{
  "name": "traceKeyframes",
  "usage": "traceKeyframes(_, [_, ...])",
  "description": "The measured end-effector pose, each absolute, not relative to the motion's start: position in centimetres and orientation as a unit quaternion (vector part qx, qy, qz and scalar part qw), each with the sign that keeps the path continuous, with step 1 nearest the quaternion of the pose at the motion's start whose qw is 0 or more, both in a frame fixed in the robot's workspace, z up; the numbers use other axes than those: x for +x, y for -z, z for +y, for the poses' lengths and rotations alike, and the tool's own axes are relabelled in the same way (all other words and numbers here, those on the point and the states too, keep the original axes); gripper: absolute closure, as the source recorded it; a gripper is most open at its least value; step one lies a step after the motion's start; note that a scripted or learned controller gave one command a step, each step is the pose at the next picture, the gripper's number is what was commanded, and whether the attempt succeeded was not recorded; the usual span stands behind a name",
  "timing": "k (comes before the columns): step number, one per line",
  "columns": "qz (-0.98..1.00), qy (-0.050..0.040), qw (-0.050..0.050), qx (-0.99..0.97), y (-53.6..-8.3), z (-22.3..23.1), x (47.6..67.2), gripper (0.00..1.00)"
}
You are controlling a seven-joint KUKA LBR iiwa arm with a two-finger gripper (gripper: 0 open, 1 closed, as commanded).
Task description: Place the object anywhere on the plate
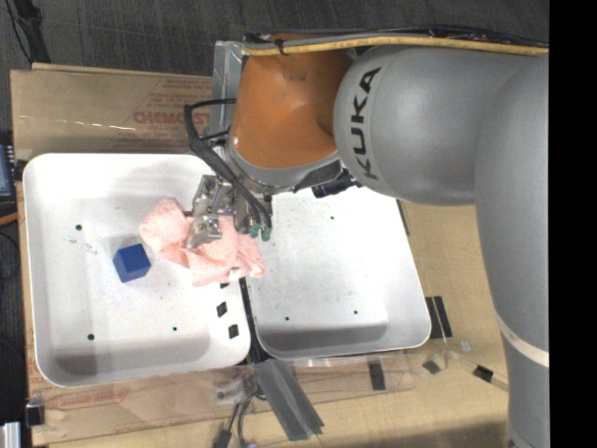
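Observation:
A blue cube (131, 261) lies on the floor of the left bin (56, 250), left of centre. To its right is the pink plate (213, 255), with an uneven, crumpled-looking outline, against the bin's right wall; its lower right corner reaches the divide between the bins. My gripper (216, 217) hangs directly over the plate's upper middle and hides part of it. The cube sits apart from the plate's left edge and well left of the gripper. Nothing is seen held in the gripper.
The right bin (326, 278) lies under the arm's wrist, whose orange band (280, 101) and grey body cover its far side. Brown cardboard (103, 110) runs behind the bins. Black cables hang by the gripper.

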State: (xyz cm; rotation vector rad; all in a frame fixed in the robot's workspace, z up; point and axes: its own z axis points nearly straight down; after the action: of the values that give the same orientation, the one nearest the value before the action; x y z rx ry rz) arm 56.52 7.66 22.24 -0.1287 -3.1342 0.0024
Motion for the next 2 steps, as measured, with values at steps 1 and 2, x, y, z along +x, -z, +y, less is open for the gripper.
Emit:
traceKeyframes(1, [-1.000, -0.0006, 0.002, 0.004, -22.1, 10.7, 53.7, 1.00])
traceKeyframes(2, [-1.000, -0.0007, 0.001, 0.006, -22.8, 14.2, 50.0, 1.00])
